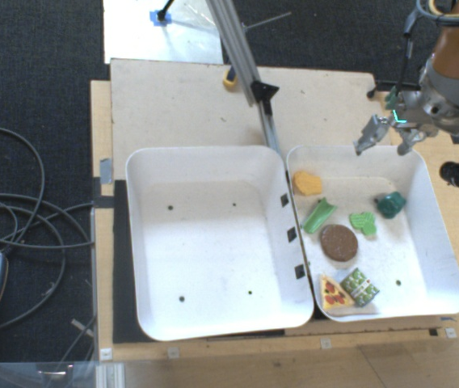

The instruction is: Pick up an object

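Here's the arm coming in from the right, grey with that orange band, and its gripper hangs just above the far rim of the right bin. The fingers are spread apart, clearly open, and there's nothing between them.

Down in the right bin, everything waits untouched. Take the brown round disc as the marker, sitting near the middle of the bin floor. Just beyond it on the left lies a green pod-shaped piece, tilted, and farther back past that an orange-yellow lump close to the bin's far left corner. Just to the right of the disc and slightly back sits a small light green piece, and beyond that, toward the right wall, a dark teal piece. That teal one is the closest to the gripper, though the two are well apart. In front of the disc, near the bin's front rim, a pizza-slice shape lies touching a small green patterned block.

The left bin sits hard against the right one on the pale surface. A slanted metal pole crosses the surface behind the bins.
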Controlling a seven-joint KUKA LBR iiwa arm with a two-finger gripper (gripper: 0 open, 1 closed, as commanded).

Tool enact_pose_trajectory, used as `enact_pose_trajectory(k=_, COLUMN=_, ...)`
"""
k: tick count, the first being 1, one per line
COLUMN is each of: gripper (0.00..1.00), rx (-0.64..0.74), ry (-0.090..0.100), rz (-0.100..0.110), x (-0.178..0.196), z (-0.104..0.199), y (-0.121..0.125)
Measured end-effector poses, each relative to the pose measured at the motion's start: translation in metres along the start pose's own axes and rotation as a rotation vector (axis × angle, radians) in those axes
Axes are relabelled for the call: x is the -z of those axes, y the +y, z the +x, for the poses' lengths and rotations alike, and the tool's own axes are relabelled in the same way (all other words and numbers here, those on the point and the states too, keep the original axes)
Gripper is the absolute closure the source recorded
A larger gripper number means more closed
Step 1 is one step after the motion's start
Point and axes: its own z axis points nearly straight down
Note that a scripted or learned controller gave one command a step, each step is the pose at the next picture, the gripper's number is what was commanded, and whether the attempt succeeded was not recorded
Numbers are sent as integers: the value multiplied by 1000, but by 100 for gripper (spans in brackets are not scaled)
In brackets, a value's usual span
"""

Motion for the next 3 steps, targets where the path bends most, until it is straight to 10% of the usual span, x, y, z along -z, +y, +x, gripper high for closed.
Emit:
enact_pose_trajectory(k=1, gripper=0, rx=1, ry=-1, rz=-3, x=2, z=0, y=1)
enact_pose_trajectory(k=3, gripper=0, rx=-5, ry=0, rz=3, x=-119, z=-5, y=-6)
